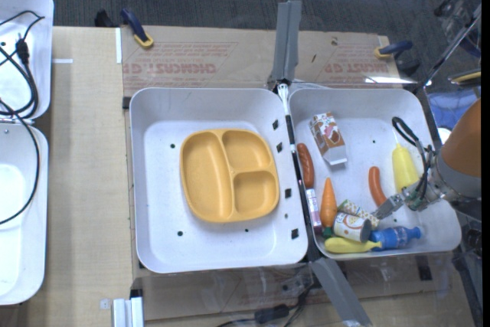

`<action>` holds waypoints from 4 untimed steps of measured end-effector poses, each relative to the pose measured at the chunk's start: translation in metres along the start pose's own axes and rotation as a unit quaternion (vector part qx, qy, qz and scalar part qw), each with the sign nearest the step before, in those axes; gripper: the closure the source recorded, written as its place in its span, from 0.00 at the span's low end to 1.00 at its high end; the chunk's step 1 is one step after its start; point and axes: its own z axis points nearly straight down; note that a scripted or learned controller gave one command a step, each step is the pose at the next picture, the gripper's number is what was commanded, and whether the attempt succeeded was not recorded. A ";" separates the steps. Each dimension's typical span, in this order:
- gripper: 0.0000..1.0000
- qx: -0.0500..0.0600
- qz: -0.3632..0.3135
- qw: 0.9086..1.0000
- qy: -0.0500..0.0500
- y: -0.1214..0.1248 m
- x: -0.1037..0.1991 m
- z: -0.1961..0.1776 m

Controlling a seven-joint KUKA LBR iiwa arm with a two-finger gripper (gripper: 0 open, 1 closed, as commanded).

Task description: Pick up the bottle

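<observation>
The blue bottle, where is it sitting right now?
In the camera view the blue bottle lies on its side in the right bin, near its front right corner, just right of the banana and just below the gripper.

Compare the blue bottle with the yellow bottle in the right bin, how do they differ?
The blue bottle lies on its side along the right bin's near wall; the yellow bottle lies pointing toward the far wall, by the right wall. The blue bottle touches a banana; the yellow bottle lies apart from the food. The gripper is nearer the blue bottle. Both are small bottles lying in the same bin.
</observation>
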 end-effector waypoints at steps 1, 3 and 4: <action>0.00 0.000 0.032 0.999 0.000 0.003 0.006 0.000; 0.00 -0.003 -0.017 1.000 -0.003 0.019 0.040 -0.023; 0.00 0.000 -0.100 0.995 0.000 0.002 0.004 0.000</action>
